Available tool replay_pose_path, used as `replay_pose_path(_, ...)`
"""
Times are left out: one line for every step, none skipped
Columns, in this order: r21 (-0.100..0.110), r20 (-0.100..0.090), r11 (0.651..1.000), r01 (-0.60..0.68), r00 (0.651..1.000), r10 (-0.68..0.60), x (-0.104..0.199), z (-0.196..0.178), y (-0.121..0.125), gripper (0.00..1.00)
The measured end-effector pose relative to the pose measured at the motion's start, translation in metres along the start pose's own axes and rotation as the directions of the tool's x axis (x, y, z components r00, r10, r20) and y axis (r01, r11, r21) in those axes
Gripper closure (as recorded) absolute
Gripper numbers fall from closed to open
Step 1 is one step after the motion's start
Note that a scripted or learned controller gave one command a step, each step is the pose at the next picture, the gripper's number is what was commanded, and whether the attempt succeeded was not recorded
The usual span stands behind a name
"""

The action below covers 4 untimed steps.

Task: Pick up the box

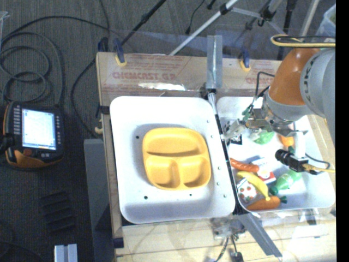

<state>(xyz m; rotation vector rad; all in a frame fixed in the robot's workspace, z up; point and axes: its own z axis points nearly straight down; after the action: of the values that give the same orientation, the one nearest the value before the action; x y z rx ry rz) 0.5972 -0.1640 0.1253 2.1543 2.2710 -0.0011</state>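
Observation:
The box [262,170], small and white with blue and red print, lies in the right bin [322,192] among toy foods, just right of a red pepper [241,165]. My gripper [238,131] hangs over the bin's upper left part, near the divider between the bins. It is above and to the left of the box and apart from it. The grey arm with its orange band [289,81] comes in from the upper right.
The left bin [125,195] holds a yellow divided tray [175,158]. Around the box lie a banana [257,182], a carrot [265,203], a green bottle [284,181], a green piece [264,137] and a small printed card [245,189].

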Motion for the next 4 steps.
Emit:
replay_pose_path(0.006,0.017,0.999,-0.05,0.999,0.05,-0.011,0.036,0.064,0.0)
replay_pose_path(-0.002,-0.001,1.0,0.015,1.0,-0.015,-0.036,0.035,0.003,0.0)
replay_pose_path(-0.003,-0.002,0.999,-0.032,0.999,0.032,-0.019,0.036,0.058,0.0)
replay_pose_path(0.0,-0.002,1.0,-0.008,1.0,0.008,-0.037,0.037,0.069,0.0)
